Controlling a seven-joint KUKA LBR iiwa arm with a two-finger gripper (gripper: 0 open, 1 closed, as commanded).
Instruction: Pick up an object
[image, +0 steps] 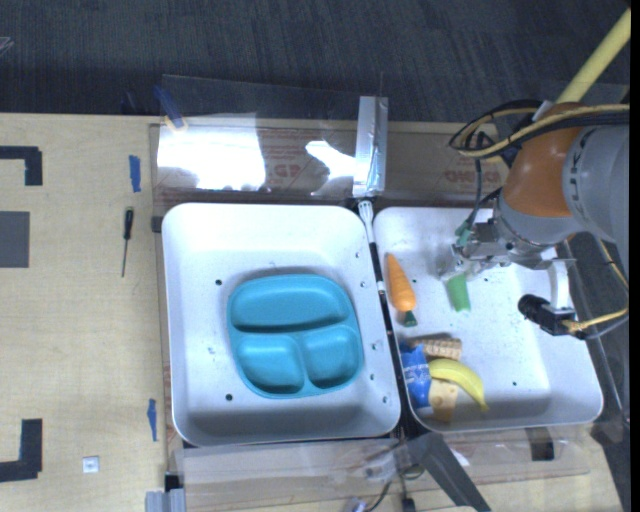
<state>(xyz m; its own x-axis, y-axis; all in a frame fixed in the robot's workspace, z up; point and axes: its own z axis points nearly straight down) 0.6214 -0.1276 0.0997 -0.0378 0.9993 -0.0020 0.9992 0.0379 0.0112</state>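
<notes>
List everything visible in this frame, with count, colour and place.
left bin: 1, white, centre of bench
divided tray: 1, blue, in left bin
right bin: 1, white, beside left bin
carrot: 1, orange, right bin, near left wall
green piece: 1, green, right bin, below gripper
banana: 1, yellow, right bin front
blue packet: 1, blue, left of banana
screwdriver: 1, black, on bench left
arm: 1, grey and orange, from right
gripper: 1, over right bin

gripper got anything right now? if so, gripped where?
Looks like yes: the gripper in the right bin has a small green object hanging from its fingers, pinched at the object's top end. The contact itself is hard to see clearly.
</notes>
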